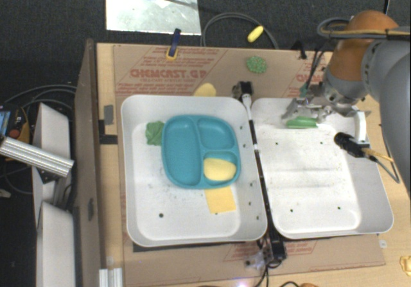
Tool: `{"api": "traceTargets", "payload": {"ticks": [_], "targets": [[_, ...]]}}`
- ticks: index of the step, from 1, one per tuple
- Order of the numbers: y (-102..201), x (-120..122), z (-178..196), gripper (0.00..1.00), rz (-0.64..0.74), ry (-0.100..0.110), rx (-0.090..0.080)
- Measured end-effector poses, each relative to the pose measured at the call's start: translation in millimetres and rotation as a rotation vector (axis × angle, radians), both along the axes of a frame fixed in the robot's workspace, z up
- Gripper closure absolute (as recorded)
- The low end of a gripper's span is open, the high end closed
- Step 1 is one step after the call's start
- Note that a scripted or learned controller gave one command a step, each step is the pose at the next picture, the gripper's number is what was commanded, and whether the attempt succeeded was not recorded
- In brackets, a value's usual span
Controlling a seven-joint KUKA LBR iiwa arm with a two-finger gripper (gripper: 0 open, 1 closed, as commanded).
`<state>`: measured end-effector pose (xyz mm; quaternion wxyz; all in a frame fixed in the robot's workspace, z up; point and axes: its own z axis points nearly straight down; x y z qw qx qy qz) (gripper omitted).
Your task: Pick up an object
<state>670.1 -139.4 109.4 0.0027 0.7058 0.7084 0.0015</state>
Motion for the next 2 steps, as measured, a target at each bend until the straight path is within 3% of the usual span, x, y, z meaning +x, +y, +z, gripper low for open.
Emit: {"api": "traceTargets", "payload": {"ticks": [1, 2], "targets": [[111.3, -19.0, 80.4, 1.0, 0.009, -0.001, 0.004], [100.1, -74.3, 124.7, 1.0, -0.003, 0.005, 0.003]]}}
